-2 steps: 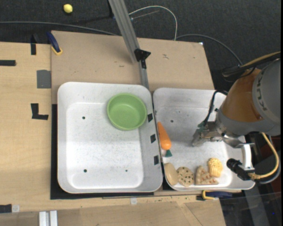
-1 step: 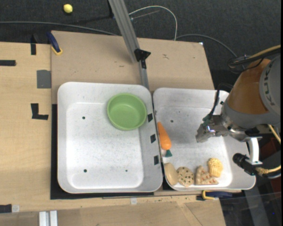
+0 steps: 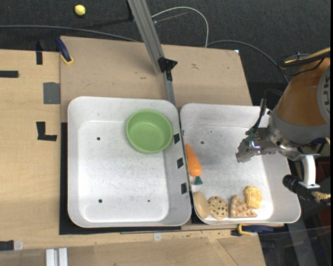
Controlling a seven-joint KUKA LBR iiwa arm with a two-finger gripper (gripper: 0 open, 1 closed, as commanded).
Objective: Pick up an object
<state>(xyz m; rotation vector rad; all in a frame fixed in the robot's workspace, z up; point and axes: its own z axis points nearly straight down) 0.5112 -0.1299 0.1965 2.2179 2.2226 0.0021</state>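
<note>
The camera view looks down on two shallow white bins set side by side. The left bin [image 3: 89,165] holds one thing — a green bowl [image 3: 149,131], upright, up toward the bin's 1 o'clock corner and close to the divide between the bins. The rest of that bin's floor is bare and speckled.

The right bin [image 3: 222,121] carries the small items. A carrot [image 3: 193,160] lies along its left wall at about 9 o'clock, orange body with a green tip pointing toward 6 o'clock. Along the near wall, from 7 to 5 o'clock, sit a pale oval piece [image 3: 201,203], a spotted cookie [image 3: 217,206], a waffle-like piece [image 3: 240,208] and a yellow corn-like piece [image 3: 253,196], all close together, the first two touching or nearly so.

The gripper [image 3: 248,150] hangs over the right bin at about 3 o'clock of its floor, well apart from the carrot and above the row of food. Whether its fingers are apart or together I cannot tell; nothing is visible between them.

The bins rest on a tan bench [image 3: 111,65] with black tape marks at 9 o'clock. A grey pole [image 3: 147,26] slants in from 12 o'clock to the divide. A yellow ball [image 3: 80,9] lies on the dark floor at 11 o'clock.

The middle and upper part of the right bin is open floor — the crowding is along its near and left walls.
</note>
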